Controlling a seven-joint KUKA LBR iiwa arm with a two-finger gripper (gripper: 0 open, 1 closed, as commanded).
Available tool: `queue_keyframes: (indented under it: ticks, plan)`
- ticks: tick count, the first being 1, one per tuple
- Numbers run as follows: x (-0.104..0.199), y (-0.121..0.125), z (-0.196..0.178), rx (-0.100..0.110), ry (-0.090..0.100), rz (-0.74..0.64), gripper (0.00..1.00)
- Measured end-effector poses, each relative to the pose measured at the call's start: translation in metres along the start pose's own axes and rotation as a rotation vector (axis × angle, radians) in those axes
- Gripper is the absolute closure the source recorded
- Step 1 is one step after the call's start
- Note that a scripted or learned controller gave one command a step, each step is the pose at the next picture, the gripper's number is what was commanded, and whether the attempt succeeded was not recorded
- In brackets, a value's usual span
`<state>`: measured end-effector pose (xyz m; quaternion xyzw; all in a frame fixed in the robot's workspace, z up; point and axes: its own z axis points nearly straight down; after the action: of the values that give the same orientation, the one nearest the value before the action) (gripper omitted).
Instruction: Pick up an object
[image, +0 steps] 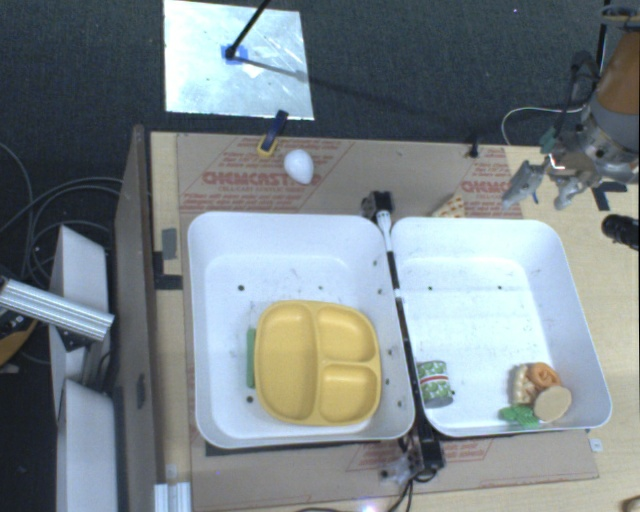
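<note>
You are at the very start: nothing has been picked up yet. The gripper (548, 187) hangs at about two o'clock, above the counter (330, 165) just past the far rim of the right bin (480, 310), its jaws spread wide with nothing between them. The candidates lie well apart from it: a small green-and-white package (434, 383) and a cluster of toy food (537, 394) at five o'clock in the right bin, and a yellow divided tray (317, 361) at seven o'clock in the left bin (285, 255). The approach, descent, grasp and lift all remain.
</note>
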<state>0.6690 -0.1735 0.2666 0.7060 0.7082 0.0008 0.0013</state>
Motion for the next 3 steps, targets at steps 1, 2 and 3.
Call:
queue_keyframes:
  ticks: [1,2,3]
  plan:
    - [-0.035,-0.042,0.073,0.007,0.001,0.005,0.0]
    - [0.005,-0.047,0.188,0.006,0.003,-0.003,0.0]
    - [0.002,-0.044,0.171,-0.003,0.0,-0.002,1.0]
